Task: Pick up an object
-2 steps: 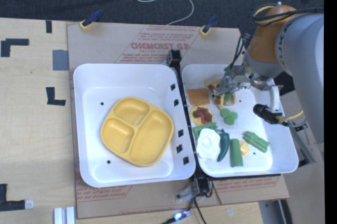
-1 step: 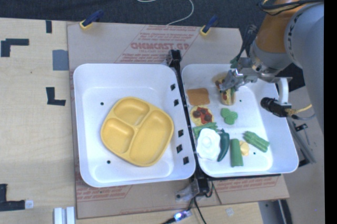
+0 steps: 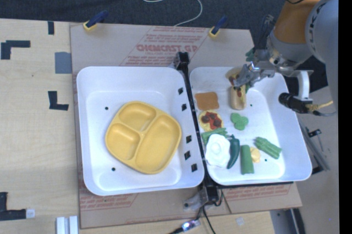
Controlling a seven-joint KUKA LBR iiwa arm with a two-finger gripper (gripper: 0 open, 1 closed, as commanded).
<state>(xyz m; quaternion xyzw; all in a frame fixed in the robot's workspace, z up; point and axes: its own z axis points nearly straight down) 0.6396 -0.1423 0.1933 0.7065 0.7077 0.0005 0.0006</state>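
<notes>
Hot dog toy [image 3: 237, 98], directly beneath gripper [image 3: 240, 82]

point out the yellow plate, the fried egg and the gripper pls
yellow plate [image 3: 144, 136]: camera view, centre where its three compartments meet.
fried egg [image 3: 216, 149]: camera view, on the white of the egg.
gripper [image 3: 240, 83]: camera view, at its fingertips above the right bin's far end.

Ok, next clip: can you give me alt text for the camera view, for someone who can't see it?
A grey robot arm's two-finger gripper hangs over the right white bin, just above a tan hot-dog-like toy among scattered plastic toy foods. The left white bin holds a yellow three-compartment plastic plate.
</notes>
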